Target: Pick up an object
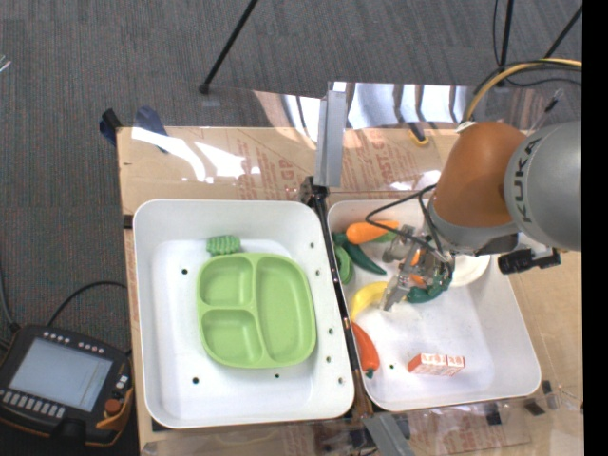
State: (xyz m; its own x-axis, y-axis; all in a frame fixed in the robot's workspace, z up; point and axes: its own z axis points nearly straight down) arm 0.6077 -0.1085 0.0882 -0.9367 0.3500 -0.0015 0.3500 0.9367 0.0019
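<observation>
Nearest the camera, at the lower left corner, a dark handheld control pendant with a grey screen (59,376) sits beside the bench, its cable curling away to the left. Above it the left white bin (152,350) holds a light green plastic divided tray with three compartments (256,310), lying flat near the bin's middle, and a small ribbed green piece (224,245) just beyond the tray's far left corner. The right white bin (513,350) carries the loose items: a small orange-and-white carton (437,363) lying on its side near the front, an orange-red toy pepper (366,348) against the left wall, a yellow toy banana (370,298) further in, a dark green toy vegetable (361,256) and an orange toy carrot (372,231) toward the far left corner, with a white round dish (472,269) partly hidden under the arm. The grey arm with its orange band (484,174) reaches in from the right, and the two-finger gripper (407,285) hangs low over the bin, its tips just beside the banana's right end and over a teal object (432,291). Wires and mechanism clutter the fingers, so I cannot tell how far apart they stand or whether anything is between them.
</observation>
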